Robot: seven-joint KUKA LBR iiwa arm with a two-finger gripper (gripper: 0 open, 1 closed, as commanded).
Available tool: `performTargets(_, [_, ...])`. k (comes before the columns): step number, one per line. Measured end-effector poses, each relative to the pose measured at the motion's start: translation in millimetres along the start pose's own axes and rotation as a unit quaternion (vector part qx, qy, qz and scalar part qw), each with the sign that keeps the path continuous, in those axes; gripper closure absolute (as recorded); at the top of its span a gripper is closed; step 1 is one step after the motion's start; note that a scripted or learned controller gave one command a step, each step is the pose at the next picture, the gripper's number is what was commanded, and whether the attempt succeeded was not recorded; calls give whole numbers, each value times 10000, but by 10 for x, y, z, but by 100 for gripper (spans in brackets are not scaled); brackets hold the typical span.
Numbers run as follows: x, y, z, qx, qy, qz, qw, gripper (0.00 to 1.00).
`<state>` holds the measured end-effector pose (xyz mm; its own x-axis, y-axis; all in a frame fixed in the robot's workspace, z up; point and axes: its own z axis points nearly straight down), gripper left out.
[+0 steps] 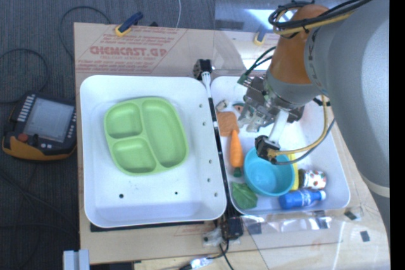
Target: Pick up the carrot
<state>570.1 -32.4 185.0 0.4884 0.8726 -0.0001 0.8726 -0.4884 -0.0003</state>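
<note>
One orange carrot (pixel 235 150), slim, lying lengthwise; tool (pixel 253 118) state unclear.

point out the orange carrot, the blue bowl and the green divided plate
orange carrot (pixel 235 151), camera view, middle of its body, in the right bin
round blue bowl (pixel 269 178), camera view, inside of the bowl, right bin
light green divided plate (pixel 166 133), camera view, its large compartment, left bin
</note>
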Motion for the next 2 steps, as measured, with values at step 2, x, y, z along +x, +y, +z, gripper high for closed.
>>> performTargets(2, [121,-710,31,40,-24,-46,10000,0])
